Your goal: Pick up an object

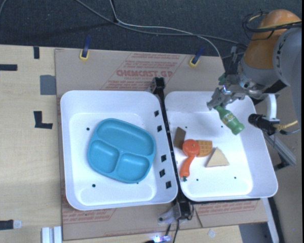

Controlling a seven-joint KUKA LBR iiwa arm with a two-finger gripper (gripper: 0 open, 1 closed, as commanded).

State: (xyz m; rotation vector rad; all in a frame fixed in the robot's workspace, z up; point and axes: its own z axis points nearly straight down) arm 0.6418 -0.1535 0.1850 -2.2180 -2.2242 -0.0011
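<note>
Near the right bin's (258, 184) far edge, the gripper (222, 101) grasps the neck of a small green bottle (230, 119), which looks light, rigid and slippery.

A pale wooden desk (20, 151) spreads across the lower part of the scene, marked with black tape pieces (39, 119) near its left edge and a grey patch (47, 84) beside them. A brown cardboard sheet (142, 72) with red printed lettering lies flat on the desk, held along its far edge by two yellow clamps (84, 53). Beyond the desk's far edge lies dark blue-grey carpet (50, 19), crossed by thin grey cables (142, 24) that curve toward the desk. Lighting is even and soft, casting only faint shadows.
</note>
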